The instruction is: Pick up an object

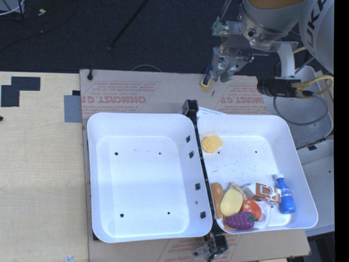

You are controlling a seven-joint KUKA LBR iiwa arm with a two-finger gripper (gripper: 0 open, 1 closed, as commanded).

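Pincer: raised above the bench, past the far edge of the right bin, over the brown cardboard; whether it is spread or pressed together cannot be told, and nothing can be seen between its tips.
Left bin: shallow, white, touching the right bin along a black clip strip.
Right bin: shallow, white, holding all the objects.
Yellow round piece: alone in the far left part of the right bin, close to the dividing edge.
Near-corner cluster: a pale yellow fruit, purple grapes just in front of it, a red-orange piece beside them, an orange stick-like piece to the left, all crowded together.
Blue bottle: lying near the right wall, next to a small brown-and-white item.
Objects versus pincer: the yellow round piece lies nearest, below the pincer toward the camera; the cluster is well apart.
Arm: enters from the upper right, orange band at the top, wrist angled down and leftward.
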